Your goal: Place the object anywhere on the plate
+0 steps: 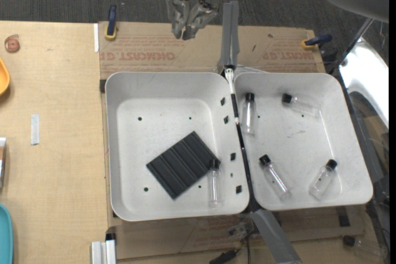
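Camera view shows the gripper (185, 31) up high past the bins, fingers a little apart, holding nothing. Below and just right of it, one small vial (214, 183) lies touching the dark ribbed plate (182, 164). Come down straight, pinch the vial's middle.

A pale wooden bench (55, 108) carries a sheet of brown cardboard (154, 49), held at its far corners by a blue-handled clamp (111, 21) and another clamp (315, 42). Two shallow white bins rest side by side on the cardboard, the left bin (124, 86) touching the right bin (334, 86).
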`<act>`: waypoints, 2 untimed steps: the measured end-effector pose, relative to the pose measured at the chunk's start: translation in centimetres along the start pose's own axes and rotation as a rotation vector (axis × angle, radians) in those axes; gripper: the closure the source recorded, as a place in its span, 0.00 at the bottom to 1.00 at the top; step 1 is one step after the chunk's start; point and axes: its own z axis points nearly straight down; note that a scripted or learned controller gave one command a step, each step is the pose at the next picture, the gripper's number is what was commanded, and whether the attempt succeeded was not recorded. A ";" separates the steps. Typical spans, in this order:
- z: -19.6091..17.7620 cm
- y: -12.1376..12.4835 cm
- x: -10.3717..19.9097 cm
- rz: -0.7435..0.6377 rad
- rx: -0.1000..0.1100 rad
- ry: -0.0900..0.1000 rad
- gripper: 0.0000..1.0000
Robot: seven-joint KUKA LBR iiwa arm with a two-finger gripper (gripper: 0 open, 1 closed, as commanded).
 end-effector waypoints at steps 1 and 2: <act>0.1 0.1 -0.3 -0.245 -0.002 0.000 1.00; 0.1 0.3 -0.8 -0.586 -0.002 -0.001 1.00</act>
